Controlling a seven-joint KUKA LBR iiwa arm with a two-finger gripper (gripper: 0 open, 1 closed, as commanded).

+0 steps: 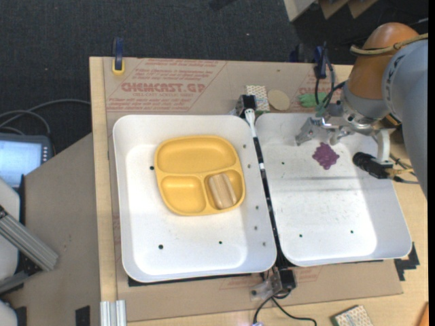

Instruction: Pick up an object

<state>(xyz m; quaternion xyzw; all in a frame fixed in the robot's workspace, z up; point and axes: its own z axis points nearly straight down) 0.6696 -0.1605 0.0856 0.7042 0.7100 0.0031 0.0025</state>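
My arm (pixel 410 80) is smooth grey with a rounded orange band (pixel 384 43); my gripper (pixel 318 132) is bare silvery metal, angular.

Red "CHEMCAST GP" on brown board (pixel 204 80), smaller print illegible

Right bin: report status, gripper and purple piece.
Gripper at far end of right white bin. Small lumpy purple object on bin floor close beside it. Yellow divided tray in left white bin, out of the way.
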